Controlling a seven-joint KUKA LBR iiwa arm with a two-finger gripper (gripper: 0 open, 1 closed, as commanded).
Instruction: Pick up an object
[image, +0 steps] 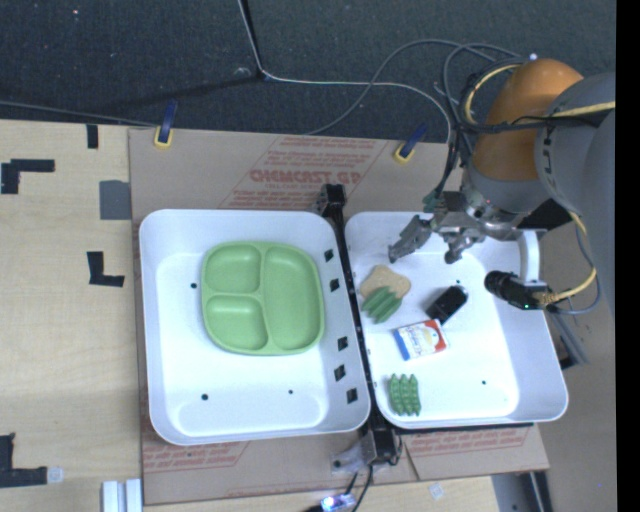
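Two white bins are sitting side by side on the bench: the left bin (165, 330) is carrying a green divided plate (263, 298), lying flat toward its twelve o'clock half, and the right bin (525, 385) is carrying four small things. Taking the right bin's middle as the clock centre, a tan piece with a green ridged part (383, 293) is lying at about nine o'clock, close to the divider between the bins. A small black object (446, 302) is lying near the centre, tilted. A white, blue and red packet (420, 340) is lying just beside the black object, at about six o'clock of it; whether they are touching cannot be told. A green ribbed block (403, 394) is lying at about seven o'clock, near the bin's lower wall and well apart from the rest.

The gripper (432, 248) is hovering over the bin's twelve o'clock part, with the grey arm and its orange band (520, 100) reaching in from three o'clock. Its fingers are standing apart, one pointing toward the tan piece and the other down toward the black object, and nothing is sitting between them. None of the four things is touching the fingers
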